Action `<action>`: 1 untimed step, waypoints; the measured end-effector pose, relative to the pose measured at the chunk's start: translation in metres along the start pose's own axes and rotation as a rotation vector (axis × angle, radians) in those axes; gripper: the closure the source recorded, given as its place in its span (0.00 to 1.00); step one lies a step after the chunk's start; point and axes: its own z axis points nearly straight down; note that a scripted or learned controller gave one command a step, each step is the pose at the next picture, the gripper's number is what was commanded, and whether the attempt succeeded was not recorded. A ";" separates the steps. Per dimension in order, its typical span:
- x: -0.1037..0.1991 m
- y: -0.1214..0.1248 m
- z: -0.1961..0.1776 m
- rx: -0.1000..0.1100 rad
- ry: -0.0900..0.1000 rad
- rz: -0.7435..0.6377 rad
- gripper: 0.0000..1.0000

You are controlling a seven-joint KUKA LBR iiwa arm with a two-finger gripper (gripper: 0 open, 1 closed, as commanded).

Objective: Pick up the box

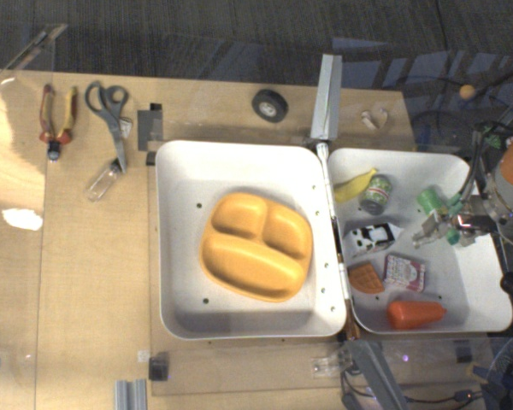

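The box [403, 272] is small and flat, pink and white, and lies in the right bin [487, 314] toward its front. My gripper [439, 231] hangs over the right side of that bin, up and to the right of the box and apart from it. It is open, with nothing between its fingers. A green object [429, 201] lies just behind the gripper.
The right bin also holds a banana [356, 185], a can [376, 193], a black-and-white toy [372, 236], an orange wedge [367, 278] and a red-orange vegetable [415, 313]. A big yellow moulded piece [256, 244] sits in the left bin [179, 306]. Scissors [113, 118] and pliers [55, 118] lie on the bench.
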 end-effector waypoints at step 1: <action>0.046 -0.002 0.115 -0.017 -0.003 -0.014 0.00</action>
